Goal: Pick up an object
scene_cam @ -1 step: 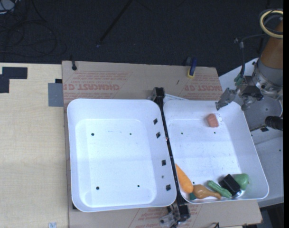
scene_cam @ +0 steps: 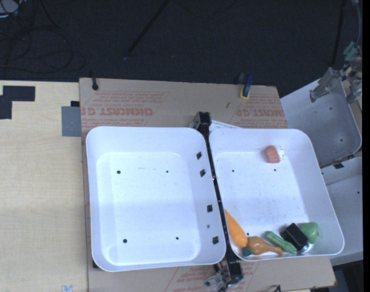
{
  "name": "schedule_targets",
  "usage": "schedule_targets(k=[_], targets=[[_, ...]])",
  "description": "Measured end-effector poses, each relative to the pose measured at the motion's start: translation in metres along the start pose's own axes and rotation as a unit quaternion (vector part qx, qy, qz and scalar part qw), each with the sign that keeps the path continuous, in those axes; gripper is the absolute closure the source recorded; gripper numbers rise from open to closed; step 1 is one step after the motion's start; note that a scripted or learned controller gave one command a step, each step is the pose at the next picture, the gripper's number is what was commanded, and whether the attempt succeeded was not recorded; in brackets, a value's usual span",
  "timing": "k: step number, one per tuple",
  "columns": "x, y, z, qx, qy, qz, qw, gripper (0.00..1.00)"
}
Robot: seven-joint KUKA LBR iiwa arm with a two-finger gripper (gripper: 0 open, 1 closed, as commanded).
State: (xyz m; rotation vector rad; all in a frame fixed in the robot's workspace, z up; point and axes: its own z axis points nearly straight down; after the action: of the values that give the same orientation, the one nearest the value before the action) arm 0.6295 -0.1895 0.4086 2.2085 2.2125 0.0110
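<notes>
Pink block (scene_cam: 271, 154) alone in right bin (scene_cam: 318, 181); pick unstarted; I'd descend there; grip state untellable.

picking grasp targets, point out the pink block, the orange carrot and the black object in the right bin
pink block (scene_cam: 271, 154): camera view, middle of its top face
orange carrot (scene_cam: 234, 227): camera view, mid-length of its body
black object (scene_cam: 294, 235): camera view, centre of its upper surface
</notes>
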Motion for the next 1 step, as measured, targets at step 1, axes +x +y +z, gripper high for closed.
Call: schedule_targets(k=[1], targets=[[-0.0263,-0.0462,-0.1371,0.001,0.000,0.002,1.0000,0.00]])
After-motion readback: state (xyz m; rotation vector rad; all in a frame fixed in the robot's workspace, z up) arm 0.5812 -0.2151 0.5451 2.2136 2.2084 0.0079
